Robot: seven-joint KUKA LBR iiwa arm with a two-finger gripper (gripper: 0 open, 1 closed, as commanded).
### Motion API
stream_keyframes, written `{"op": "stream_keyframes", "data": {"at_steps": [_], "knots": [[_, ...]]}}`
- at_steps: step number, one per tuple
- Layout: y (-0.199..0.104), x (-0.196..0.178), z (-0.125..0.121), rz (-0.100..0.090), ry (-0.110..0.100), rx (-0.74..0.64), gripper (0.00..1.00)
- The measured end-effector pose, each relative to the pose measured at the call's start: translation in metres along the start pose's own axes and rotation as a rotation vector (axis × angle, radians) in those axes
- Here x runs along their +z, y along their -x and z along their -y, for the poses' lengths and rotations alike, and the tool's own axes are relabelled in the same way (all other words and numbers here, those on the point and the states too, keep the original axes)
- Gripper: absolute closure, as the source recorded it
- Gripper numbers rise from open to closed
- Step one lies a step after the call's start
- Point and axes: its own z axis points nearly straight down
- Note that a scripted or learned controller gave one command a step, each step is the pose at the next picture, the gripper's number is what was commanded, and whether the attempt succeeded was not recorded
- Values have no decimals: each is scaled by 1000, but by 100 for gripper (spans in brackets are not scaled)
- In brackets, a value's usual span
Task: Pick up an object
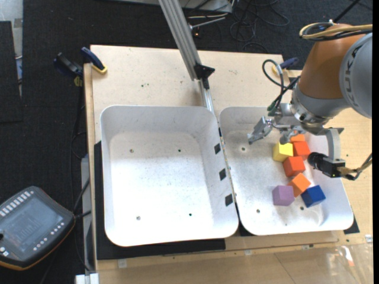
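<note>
Overhead, hand point(259, 134) spread, grasping nothing, yellow block point(283, 151) beside, edges skewed diagonally.

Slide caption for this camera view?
Gripper hovers over right bin, beside clustered yellow block, orange, purple and blue blocks.

Matt speckled white plastic bins point(118, 158) on a pale wooden bench point(148, 70)

Clustered blocks point(294, 172) (right bin point(249, 212))
</note>
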Motion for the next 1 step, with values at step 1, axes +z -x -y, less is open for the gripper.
{"op": "stream_keyframes", "data": {"at_steps": [1], "knots": [[2,45,6,0,-1,1,0]]}}
